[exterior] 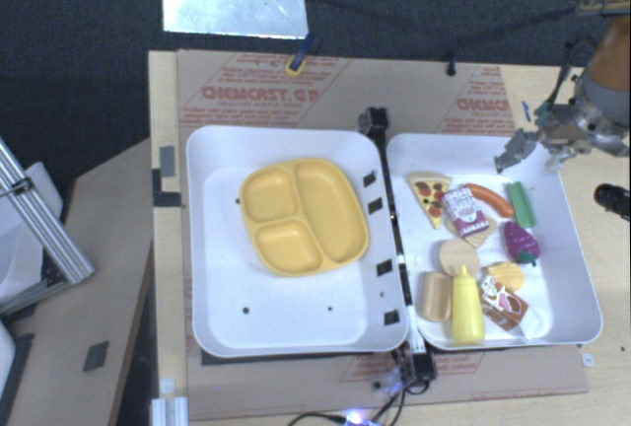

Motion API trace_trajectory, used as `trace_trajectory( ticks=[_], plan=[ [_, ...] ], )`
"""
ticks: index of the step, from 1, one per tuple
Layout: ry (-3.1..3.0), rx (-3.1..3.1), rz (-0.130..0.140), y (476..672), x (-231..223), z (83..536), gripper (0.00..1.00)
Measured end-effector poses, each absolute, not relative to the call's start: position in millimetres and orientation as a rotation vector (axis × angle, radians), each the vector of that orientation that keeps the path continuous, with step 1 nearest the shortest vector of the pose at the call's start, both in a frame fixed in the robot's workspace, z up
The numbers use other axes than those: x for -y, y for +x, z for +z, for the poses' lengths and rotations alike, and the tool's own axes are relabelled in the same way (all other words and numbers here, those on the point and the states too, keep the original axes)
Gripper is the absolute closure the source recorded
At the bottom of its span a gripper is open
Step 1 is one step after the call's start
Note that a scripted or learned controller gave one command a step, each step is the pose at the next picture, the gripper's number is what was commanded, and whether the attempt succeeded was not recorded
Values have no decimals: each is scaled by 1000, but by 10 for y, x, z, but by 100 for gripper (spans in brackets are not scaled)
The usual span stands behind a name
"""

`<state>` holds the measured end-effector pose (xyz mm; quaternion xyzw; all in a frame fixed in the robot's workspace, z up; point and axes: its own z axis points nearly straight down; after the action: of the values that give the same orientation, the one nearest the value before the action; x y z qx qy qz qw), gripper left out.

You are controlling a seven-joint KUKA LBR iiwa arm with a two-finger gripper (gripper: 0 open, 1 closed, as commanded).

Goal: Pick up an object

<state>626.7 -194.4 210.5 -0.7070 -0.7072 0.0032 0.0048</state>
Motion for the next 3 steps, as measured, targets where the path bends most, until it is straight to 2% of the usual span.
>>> trace_trajectory(
  ticks=[1,3],
  plan=[
    [-2219,2227,-2,6297,1938,2193,0],
    [-2219,2222,2,6201,1996,1124,0]
  ],
)
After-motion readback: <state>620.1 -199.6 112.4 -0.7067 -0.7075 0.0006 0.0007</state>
